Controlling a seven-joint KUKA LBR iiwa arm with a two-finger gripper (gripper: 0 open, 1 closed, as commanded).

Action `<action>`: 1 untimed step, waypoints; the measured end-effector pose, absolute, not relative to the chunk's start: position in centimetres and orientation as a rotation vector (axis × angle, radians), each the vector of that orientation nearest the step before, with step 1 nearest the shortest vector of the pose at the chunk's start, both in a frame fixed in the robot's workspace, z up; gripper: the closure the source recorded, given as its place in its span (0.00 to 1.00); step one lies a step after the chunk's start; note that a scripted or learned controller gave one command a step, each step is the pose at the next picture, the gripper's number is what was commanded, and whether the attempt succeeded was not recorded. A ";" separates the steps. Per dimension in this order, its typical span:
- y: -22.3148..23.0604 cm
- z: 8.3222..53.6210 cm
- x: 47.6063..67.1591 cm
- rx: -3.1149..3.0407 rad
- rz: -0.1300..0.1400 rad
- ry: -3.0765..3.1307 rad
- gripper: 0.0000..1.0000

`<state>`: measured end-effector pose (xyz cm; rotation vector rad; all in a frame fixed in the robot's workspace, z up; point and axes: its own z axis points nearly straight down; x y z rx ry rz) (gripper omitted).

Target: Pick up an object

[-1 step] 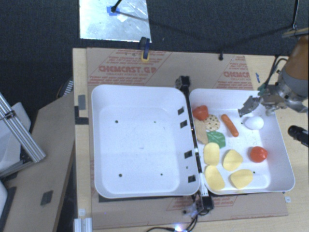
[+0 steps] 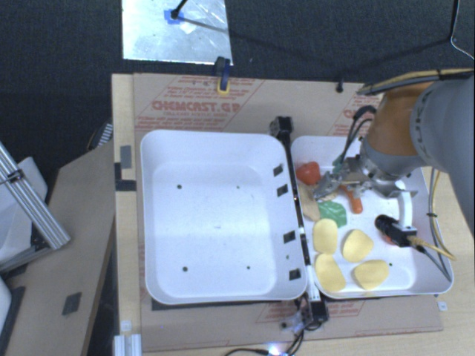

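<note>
Overhead slanted view of a bench w/ two shallow white bins side by side. The left bin [image 2: 215,221] is lying bare. The right bin [image 2: 427,273] is holding all the loose items: a red piece [image 2: 308,173] near the top left, a green piece [image 2: 333,213] just below it, a small orange piece [image 2: 355,202] beside that, and four pale yellow pieces [image 2: 325,236] clustering toward the near edge.

The grey arm [image 2: 438,124] w/ orange band is reaching in from the right and bending down over the right bin, probably because that's where every pickable thing is sitting. Its gripper [image 2: 326,190] is hanging low btwn the red and green pieces, close to both. Can't tell whether the gripper is apart or together; the metal tip is blurring into clutter, and nothing is visibly sitting in it.

Judgement: the arm is lining up for a grab, w/ the green or red piece the likeliest target. The pick isn't done yet.
</note>
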<state>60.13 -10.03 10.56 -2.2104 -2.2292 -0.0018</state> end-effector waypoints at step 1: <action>-9.0 8.6 65.9 -2.218 -0.007 -2.231 0.00</action>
